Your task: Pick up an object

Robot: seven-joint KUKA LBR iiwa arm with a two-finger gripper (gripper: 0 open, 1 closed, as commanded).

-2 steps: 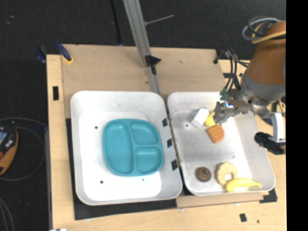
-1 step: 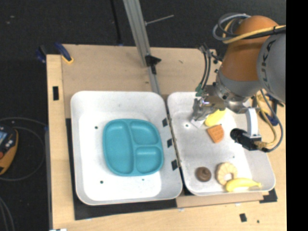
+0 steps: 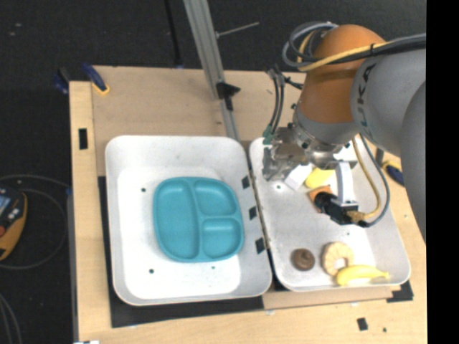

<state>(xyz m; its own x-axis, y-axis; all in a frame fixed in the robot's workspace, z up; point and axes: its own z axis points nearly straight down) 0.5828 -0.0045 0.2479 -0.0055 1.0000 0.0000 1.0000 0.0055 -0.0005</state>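
Grey jaws (image 3: 276,165), their opening impossible to tell, hang over the right bin's (image 3: 287,264) far corner, where a descent might strike the wall and grasp nothing.

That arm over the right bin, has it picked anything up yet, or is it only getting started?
Nothing looks lifted yet. The gripper is low over the top left corner of the right bin, beside a yellow piece, so the reach is under way. The grab and lift remain. The brown cookie, pastry and banana lie at the bin's near edge; the blue plate sits in the left bin.
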